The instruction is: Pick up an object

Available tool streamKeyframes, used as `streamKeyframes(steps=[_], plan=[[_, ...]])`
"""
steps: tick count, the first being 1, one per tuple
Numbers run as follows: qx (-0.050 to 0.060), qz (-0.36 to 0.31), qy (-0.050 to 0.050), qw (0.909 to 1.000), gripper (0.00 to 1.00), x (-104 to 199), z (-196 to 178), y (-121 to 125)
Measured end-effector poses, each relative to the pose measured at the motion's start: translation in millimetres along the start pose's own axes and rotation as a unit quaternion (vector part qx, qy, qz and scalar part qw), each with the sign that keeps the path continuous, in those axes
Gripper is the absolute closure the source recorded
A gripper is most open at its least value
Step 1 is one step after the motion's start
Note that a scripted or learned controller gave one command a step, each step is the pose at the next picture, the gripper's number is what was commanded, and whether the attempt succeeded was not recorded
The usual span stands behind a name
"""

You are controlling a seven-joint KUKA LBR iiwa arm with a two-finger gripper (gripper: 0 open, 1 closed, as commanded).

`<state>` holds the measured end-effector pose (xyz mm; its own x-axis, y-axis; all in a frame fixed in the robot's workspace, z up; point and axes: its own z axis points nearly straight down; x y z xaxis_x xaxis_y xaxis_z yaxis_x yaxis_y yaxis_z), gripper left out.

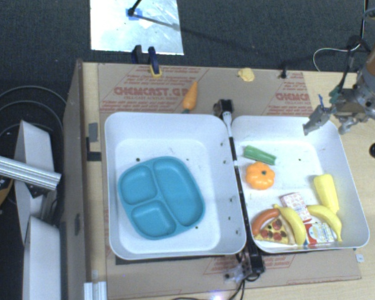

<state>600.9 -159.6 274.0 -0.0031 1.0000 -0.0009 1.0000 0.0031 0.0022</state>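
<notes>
Claw [330,120] fingers are standing apart with nothing between them as I am hanging it over the top right corner of the right bin [337,145], and the yellow pepper [325,190] is lying just below it, long side running up and down.

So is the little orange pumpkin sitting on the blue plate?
No, the orange pumpkin sits in the right bin beside the green piece, while the blue plate is in the left bin.

Left bin [122,142]: blue divided tray [160,196]. Right bin [337,158]: green piece [259,155], orange pumpkin [260,175], pizza slice [272,226], bananas [312,220]. Hand [330,119] above far right corner.
</notes>
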Motion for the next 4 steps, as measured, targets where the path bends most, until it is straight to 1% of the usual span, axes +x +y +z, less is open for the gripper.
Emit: streamKeyframes(steps=[1,2,3,4], plan=[[0.004,0.001,0.002,1.0000,0.00,32,162,-29],[0.002,-0.002,0.002,1.0000,0.00,76,139,-64],[0.002,-0.001,0.001,1.0000,0.00,76,192,-46],[-0.002,-0.001,0.000,1.0000,0.00,75,189,-7]])
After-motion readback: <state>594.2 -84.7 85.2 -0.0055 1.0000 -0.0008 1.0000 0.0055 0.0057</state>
